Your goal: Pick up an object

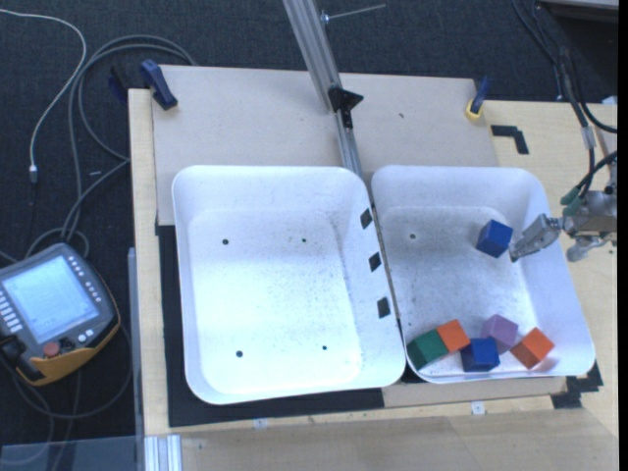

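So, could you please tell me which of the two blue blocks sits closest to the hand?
The blue block alone by the right bin's far wall, just beside the hand; the other blue block sits in the near-edge cluster.

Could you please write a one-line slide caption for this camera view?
The gripper reaches toward a lone blue block in the right bin, five blocks clustered near its front edge.

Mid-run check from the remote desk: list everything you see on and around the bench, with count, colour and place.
Bins: 2, white, side by side, left bin, right bin.
Lone cube: 1, blue, upper right bin, beside the end effector tip.
Cube cluster, right bin's near edge: green cube, orange cube, blue cube, purple cube, second orange cube.
Clamps: 2, blue, bench's far corners.
Pendant: 1, grey-orange, floor left.
End effector: 1, grey, from right.
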`<action>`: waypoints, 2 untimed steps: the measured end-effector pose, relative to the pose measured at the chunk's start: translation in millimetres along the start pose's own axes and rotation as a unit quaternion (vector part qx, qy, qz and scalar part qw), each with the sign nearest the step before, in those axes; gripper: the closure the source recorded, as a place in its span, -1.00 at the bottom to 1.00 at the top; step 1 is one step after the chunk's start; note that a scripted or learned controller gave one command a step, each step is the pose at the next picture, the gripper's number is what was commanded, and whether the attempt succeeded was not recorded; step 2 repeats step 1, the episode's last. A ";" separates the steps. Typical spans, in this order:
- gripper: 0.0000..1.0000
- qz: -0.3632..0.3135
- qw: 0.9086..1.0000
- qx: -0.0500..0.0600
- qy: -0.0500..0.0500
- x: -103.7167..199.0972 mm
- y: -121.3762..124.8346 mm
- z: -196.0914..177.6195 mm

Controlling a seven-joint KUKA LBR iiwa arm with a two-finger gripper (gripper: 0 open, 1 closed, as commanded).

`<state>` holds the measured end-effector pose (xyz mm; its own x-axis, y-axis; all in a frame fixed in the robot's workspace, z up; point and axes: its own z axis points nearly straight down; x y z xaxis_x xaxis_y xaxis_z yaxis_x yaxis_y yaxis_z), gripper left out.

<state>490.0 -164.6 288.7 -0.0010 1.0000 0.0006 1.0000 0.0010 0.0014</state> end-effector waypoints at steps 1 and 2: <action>-1.00 0.000 1.000 0.002 -0.001 -37.9 85.1 111.1; -1.00 0.000 1.000 0.002 -0.001 -37.9 85.1 111.1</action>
